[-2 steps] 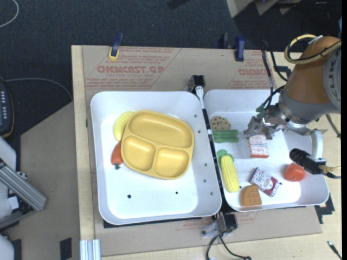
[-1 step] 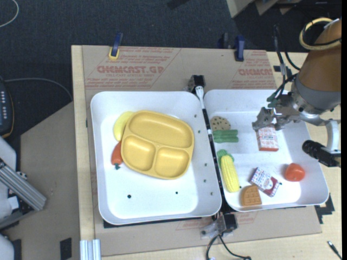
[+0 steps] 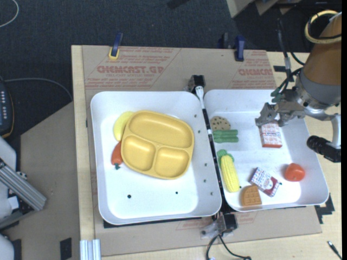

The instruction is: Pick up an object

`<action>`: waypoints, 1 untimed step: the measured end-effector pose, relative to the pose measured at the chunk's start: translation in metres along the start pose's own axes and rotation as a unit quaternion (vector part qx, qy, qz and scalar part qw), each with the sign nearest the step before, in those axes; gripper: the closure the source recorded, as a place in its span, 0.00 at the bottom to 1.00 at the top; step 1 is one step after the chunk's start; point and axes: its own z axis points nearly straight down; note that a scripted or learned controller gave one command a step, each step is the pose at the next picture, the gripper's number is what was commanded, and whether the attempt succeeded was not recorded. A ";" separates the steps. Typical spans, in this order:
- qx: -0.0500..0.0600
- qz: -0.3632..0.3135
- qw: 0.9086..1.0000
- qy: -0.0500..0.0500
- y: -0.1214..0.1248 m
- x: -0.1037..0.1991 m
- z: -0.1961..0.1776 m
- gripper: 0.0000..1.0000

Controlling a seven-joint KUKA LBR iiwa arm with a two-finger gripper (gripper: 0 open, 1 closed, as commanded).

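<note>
The tool point(image 3: 272, 118) sits low in the right bin point(image 3: 317, 191), right over the top end of the red-and-white packet point(image 3: 271, 136); can't tell if it's gripping. Cookie point(image 3: 219, 123), beans point(image 3: 225, 136), corn point(image 3: 229, 171) and tomato point(image 3: 295, 172) lie around it. A yellow tray point(image 3: 157, 144) sits in the left bin point(image 3: 108, 199).

A blue clamp point(image 3: 239, 46) grips the tabletop point(image 3: 162, 64) at its far edge, right of a yellow-and-blue clamp point(image 3: 115, 47); dark carpet point(image 3: 81, 10) lies beyond the tabletop; a grey metal bracket point(image 3: 21, 186) sits left of it.
</note>
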 end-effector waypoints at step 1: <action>0.000 -0.002 1.000 0.001 0.025 0.047 -0.009 1.00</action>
